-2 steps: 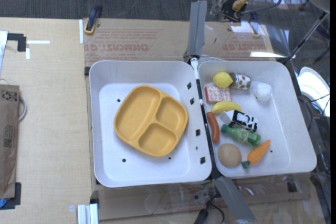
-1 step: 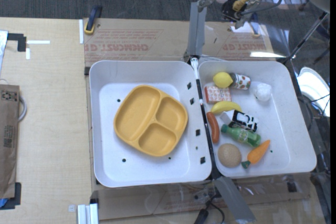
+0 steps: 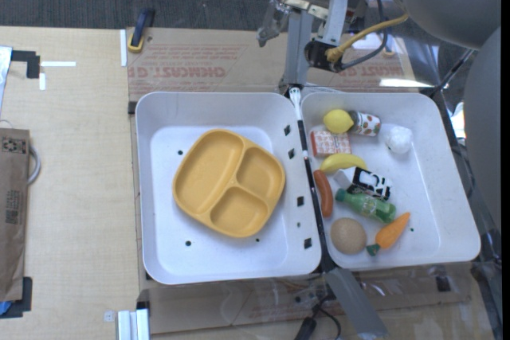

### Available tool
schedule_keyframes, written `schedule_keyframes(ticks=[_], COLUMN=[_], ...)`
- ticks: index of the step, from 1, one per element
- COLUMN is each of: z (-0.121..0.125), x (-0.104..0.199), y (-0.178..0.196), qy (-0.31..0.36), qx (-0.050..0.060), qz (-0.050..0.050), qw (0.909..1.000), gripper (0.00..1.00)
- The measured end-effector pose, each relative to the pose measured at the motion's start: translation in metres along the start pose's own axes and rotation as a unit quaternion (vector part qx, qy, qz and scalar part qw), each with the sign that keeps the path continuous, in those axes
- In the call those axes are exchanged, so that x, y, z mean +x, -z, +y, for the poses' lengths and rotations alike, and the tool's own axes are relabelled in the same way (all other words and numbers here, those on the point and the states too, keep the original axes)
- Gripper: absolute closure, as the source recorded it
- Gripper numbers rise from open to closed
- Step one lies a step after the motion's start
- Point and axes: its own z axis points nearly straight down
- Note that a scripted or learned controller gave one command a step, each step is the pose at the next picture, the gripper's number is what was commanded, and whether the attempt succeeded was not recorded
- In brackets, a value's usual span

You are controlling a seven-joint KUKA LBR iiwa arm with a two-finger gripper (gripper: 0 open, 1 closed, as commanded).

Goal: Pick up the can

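Beside lemon, right bin: small can, seemingly on side; claw spread unclear.

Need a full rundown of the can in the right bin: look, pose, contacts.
The can is small and cylindrical, lying on its side near the back of the right bin. Its label looks white with red and brown print, too small to read. One end butts against the yellow lemon; the other points toward the white ball, apart from it. The red-and-white carton lies just in front. The gripper hangs above the bins' back edge, not touching the can.
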Motion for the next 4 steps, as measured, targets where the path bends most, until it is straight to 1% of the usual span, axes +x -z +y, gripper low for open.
schedule_keyframes(ticks=[1, 2, 3, 4], z=[-0.019, -0.018, -0.018, -0.016], x=[0.061, 0.061, 0.061, 0.061], y=[0.063, 0.068, 0.068, 0.074], qy=[-0.002, -0.001, -0.001, 0.000], qx=[-0.002, 0.001, 0.001, 0.003], qz=[0.001, -0.003, -0.003, -0.005], qw=[1.0000, 1.0000, 1.0000, 1.0000], gripper=[0.00, 1.00, 0.00, 1.00])
